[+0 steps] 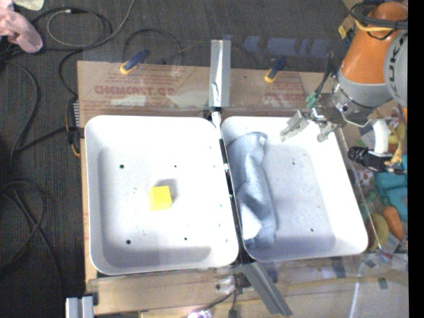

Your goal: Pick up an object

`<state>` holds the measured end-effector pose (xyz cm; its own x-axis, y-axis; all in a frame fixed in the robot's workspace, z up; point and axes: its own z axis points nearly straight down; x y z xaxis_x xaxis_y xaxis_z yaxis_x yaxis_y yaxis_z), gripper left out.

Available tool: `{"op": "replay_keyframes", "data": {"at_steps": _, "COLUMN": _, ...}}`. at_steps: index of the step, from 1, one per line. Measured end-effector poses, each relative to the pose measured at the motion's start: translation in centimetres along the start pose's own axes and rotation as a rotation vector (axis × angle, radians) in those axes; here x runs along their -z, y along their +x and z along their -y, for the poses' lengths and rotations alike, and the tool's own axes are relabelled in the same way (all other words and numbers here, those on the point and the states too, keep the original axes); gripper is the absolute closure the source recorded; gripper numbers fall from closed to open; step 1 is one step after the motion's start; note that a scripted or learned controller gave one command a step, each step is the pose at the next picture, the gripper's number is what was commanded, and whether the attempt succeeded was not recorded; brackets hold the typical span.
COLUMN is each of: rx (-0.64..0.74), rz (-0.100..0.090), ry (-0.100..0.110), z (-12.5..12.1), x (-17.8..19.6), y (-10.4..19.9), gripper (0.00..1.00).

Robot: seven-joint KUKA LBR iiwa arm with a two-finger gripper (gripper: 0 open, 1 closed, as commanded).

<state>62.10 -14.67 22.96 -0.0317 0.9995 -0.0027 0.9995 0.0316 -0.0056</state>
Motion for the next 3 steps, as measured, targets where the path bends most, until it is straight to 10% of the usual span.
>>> {"op": "replay_keyframes", "data": {"at_steps": 1, "rx": 0.093, "rz": -0.003, "ry": -0.001, "z": -0.4, "x": -4.9, "y": 7.7, "gripper": 0.00}}
{"op": "replay_keyframes", "data": {"at_steps": 2, "rx": 0.058, "rz": -0.002, "ry": -0.005, "z": 2.6, "x": -13.5, "y": 3.2, "gripper": 0.00}}
{"op": "replay_keyframes", "data": {"at_steps": 3, "rx": 0.086, "rz": -0.003, "ry": -0.003, "z": -3.2, "x": -12.5, "y": 1.8, "gripper": 0.00}}
